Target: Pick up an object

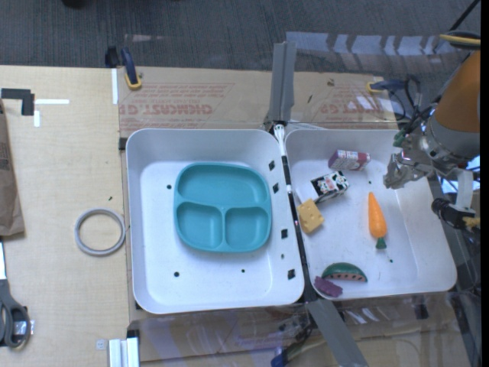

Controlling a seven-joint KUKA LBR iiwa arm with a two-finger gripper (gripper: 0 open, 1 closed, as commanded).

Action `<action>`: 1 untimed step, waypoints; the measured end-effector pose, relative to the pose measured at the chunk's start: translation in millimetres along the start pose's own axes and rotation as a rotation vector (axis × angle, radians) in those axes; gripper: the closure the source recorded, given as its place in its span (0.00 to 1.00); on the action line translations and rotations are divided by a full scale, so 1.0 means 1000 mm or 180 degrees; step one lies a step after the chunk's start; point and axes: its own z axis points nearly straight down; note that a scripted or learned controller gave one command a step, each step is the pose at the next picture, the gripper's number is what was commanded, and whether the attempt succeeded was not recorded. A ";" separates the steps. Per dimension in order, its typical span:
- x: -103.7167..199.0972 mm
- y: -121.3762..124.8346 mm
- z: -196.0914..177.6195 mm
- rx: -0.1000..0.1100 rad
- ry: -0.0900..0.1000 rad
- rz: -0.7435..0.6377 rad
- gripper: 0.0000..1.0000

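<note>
One orange plastic carrot [377, 216] lies in the right white bin [428, 281], long axis running 12 to 6, green end at 6. At 1 o'clock from it hangs the grey gripper [399, 173], holding nothing; its finger opening I cannot tell.

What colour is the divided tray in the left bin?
Teal, plain and unpatterned; the divided tray shows clearly in the camera view.
</note>
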 end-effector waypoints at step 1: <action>-0.013 -0.008 -0.111 0.0003 0.0000 -0.0195 0.00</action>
